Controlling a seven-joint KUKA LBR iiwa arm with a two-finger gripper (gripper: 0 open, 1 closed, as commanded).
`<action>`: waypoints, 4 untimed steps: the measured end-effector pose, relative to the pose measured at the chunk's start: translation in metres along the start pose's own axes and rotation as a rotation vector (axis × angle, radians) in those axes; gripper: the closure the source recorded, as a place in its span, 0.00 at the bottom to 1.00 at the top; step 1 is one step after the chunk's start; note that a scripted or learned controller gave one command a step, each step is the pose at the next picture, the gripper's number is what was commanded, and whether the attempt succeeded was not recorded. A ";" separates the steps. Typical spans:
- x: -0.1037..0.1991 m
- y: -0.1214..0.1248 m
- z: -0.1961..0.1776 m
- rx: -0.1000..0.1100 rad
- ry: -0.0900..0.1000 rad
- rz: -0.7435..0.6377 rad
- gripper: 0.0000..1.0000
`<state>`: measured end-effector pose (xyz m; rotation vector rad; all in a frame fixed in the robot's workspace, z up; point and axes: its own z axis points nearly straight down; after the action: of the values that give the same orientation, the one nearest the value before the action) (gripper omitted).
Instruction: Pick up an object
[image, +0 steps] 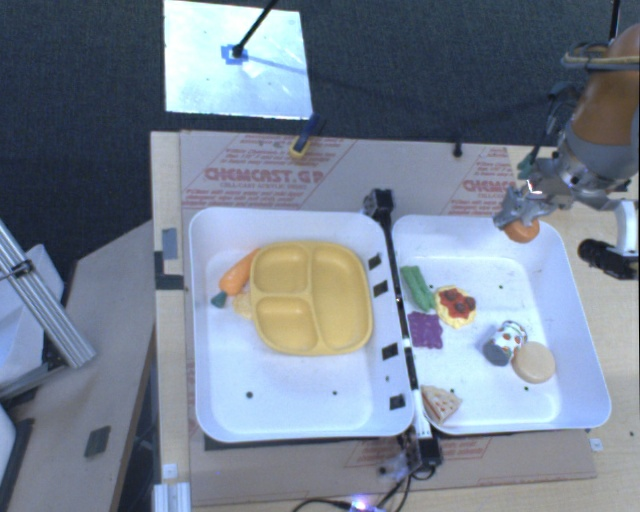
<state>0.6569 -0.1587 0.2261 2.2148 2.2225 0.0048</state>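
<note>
bright even light, soft shadows, slight blur

Arm (605, 120): one unit, upper right of camera view. Upper segment is a rounded orange-tan shell with a pale grey ring across its top. Below it, a grey metallic wrist collar with a lighter, shiny flange. Dark thin cables run along the left side of the orange section down to the wrist. Gripper (520, 215): small, grey, blocky metal, with a bright white highlight on its upper face. No legible markings or screws at this resolution.
</note>
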 end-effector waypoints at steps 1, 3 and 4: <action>0.032 -0.033 0.008 0.006 0.002 -0.002 1.00; 0.103 -0.107 -0.005 0.006 0.002 -0.003 1.00; 0.134 -0.142 0.011 0.008 0.002 -0.004 1.00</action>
<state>0.5149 -0.0254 0.2138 2.2161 2.2316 -0.0016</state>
